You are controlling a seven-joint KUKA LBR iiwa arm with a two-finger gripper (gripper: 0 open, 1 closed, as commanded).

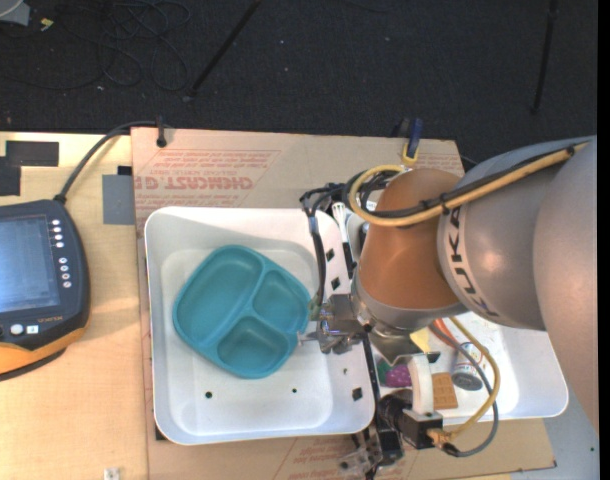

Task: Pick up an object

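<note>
Teal divided plate (243, 311) tilted in left bin (170, 388), small items in right bin (545, 388), pincer (328, 330) state unclear

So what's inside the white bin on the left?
A teal divided plate lies in the left bin, toward its upper half. The arm hangs over the bin's right wall, near the plate's right edge, so that strip of the bin is covered and hidden.

A teal divided plate (243, 311) lies tilted in the left bin (185, 408), the arm (455, 253) covers most of the right bin (545, 388) at three o'clock, and a pendant (30, 278) rests on the surface (105, 398) at nine o'clock.
</note>
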